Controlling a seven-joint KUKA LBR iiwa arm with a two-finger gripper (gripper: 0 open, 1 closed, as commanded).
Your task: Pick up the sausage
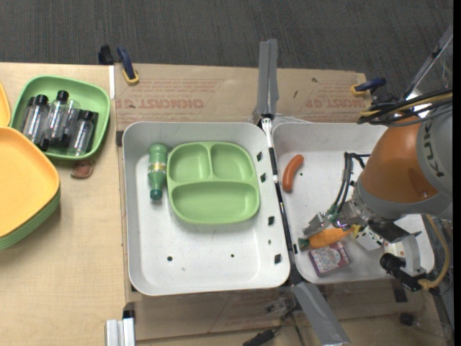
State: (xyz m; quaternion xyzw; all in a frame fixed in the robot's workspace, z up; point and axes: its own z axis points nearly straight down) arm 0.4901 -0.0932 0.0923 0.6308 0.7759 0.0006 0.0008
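Observation:
The sausage [292, 172], reddish orange and slightly curved, lies in the right bin [317, 141] near its upper left corner, close to the divider. My gripper [319, 228] is low in the same bin, below and to the right of the sausage and well apart from it. It hangs right over a small orange carrot-like item [329, 236] and beside a pink packet [331, 259]. The orange-banded wrist [396, 171] covers the right part of the bin.
The left bin [144, 251] holds a green divided plate [213, 182] and a green bottle [156, 170] lying along its left side. On the bench at the far left are a green tray of small bottles [60, 117] and stacked yellow plates [21, 189].

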